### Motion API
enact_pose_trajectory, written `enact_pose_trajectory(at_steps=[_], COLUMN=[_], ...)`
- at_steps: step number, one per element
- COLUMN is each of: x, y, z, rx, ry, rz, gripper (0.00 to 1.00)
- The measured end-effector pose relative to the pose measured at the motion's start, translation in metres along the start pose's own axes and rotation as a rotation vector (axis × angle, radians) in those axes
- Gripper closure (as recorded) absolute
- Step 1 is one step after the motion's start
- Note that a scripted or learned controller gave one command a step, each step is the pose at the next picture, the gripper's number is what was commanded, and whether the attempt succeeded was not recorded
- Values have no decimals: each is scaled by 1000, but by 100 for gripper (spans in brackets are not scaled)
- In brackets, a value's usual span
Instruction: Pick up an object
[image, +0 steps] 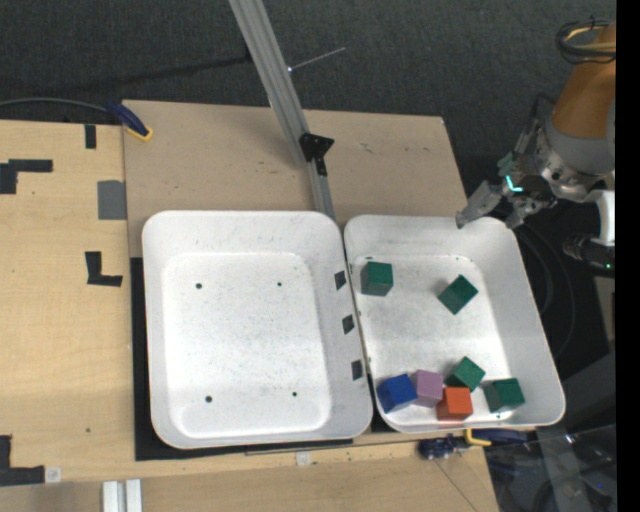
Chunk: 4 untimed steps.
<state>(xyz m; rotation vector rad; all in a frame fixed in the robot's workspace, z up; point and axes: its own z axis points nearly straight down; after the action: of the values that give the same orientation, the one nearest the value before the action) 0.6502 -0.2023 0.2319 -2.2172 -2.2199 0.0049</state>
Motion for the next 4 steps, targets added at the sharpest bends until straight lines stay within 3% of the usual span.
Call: enact_pose_trajectory(at_steps=[1,4], x=[0,16], y=[1,6], z=[-3,143], rx=[-4,0], ry=[-2,-1], rz=[-1,-2], gripper=[0,0])
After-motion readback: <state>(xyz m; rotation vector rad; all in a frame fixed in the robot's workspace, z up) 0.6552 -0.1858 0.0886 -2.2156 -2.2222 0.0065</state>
